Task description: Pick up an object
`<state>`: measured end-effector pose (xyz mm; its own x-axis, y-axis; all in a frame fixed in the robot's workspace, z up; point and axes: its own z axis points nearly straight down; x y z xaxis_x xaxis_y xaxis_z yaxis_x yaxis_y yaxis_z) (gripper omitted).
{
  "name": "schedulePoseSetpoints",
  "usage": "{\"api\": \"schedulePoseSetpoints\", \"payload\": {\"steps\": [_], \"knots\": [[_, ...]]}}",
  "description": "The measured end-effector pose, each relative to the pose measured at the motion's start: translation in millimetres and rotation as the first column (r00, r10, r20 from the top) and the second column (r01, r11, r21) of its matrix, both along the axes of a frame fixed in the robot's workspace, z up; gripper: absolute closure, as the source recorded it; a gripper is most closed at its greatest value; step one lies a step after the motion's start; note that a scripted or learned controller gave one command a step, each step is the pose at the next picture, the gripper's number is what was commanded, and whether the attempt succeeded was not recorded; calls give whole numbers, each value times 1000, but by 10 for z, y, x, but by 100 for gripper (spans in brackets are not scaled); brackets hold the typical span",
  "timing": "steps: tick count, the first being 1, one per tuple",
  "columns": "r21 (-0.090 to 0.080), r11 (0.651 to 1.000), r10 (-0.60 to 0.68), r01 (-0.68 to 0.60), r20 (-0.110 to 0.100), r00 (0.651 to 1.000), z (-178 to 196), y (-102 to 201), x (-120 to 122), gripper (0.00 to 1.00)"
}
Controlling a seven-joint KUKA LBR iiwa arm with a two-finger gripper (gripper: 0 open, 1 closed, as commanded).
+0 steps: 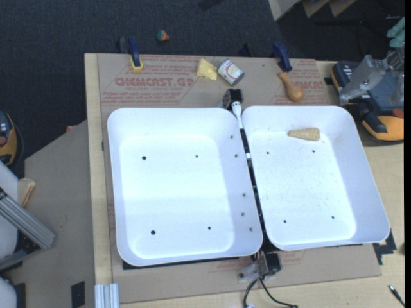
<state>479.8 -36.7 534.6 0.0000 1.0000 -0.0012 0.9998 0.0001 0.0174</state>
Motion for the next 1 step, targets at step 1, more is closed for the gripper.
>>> {"api": "schedulePoseSetpoints", "payload": {"steps": [1], "knots": [[1, 1000, 5, -5, -30, 1000, -1362, 559, 273, 0]]}}
